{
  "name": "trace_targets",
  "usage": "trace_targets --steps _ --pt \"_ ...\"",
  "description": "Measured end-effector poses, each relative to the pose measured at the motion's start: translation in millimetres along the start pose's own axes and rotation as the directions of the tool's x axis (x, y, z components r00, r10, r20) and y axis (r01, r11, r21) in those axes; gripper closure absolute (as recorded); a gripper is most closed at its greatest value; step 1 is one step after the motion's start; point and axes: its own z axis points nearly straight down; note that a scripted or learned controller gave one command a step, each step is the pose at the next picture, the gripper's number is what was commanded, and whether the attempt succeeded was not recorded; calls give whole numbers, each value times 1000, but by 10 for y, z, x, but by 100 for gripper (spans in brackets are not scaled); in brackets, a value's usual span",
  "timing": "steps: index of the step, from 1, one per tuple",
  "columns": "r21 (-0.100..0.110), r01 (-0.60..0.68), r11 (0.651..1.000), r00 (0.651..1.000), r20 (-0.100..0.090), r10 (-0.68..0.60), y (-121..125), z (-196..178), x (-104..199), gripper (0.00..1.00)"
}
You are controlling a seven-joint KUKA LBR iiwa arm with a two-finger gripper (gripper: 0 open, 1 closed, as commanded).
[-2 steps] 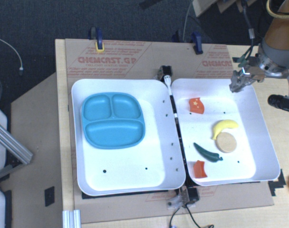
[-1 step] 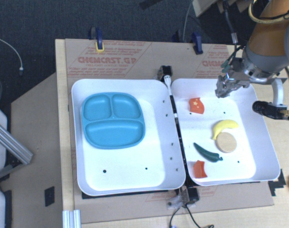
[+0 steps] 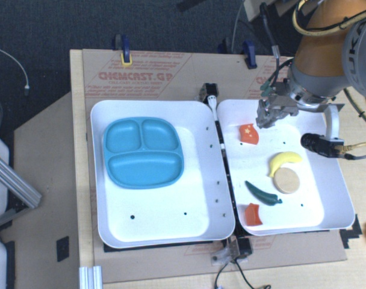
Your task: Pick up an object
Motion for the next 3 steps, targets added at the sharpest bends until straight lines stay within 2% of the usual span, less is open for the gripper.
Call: trace_targets --steps 1,3 --pt "2 -1 1000 1000 0 1 -347 -5 457 100" --pt "2 0 1000 1000 0 0 -686 73 1278 100"
